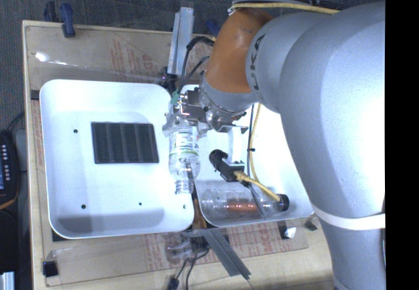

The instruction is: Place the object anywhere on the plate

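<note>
Now the gripper [185, 114] sits right over the seam between the two bins, and a clear bottle [184, 156] runs from just under it along the left bin's [65, 105] right rim. The bottle's upper end meets the gripper, but the metal there is a tangle from this angle, so whether the grip is closed on it or loose cannot be told.

The target, a dark ribbed plate [124, 143], lies flat in the middle of the left bin, near the bottle but clear of it. Doing this step well looks like a matter of height and patience: the bottle's low end should clear the rim before any sideways travel, then go left until its whole length is above the plate, and come down low before release so it doesn't roll off the ribs. A round, light bottle will want to roll.

The arm [327, 86] comes in from the right, its big grey link across the right bin [288, 220], the orange band [232, 53] bent over, the wrist aimed down at the seam. A second bottle [236, 204] lies in that right bin, untouched.
</note>
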Available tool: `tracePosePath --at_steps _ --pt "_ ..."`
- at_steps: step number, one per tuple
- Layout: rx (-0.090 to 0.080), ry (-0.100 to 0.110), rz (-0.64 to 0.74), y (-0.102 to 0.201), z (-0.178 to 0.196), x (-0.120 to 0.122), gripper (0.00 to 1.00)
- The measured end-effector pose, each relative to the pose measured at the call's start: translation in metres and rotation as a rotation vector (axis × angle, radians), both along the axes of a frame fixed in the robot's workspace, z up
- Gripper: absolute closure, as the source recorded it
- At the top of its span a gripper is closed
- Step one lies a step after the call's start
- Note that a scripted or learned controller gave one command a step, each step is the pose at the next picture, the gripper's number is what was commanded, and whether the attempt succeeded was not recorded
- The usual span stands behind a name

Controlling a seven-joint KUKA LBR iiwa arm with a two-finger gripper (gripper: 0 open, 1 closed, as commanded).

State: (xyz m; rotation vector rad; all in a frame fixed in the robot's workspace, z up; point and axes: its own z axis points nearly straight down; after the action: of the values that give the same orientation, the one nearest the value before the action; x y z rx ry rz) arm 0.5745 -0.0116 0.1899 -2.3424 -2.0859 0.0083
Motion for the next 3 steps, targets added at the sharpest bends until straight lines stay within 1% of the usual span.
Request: tracePosePath --at_steps 1,2,3 --pt "0.000 -0.004 0.280 0.032 0.030 0.035 1.00" --pt "0.002 -0.002 0.513 0.104 0.001 0.013 1.00" --pt "0.002 -0.004 0.526 0.053 0.027 0.048 1.00"
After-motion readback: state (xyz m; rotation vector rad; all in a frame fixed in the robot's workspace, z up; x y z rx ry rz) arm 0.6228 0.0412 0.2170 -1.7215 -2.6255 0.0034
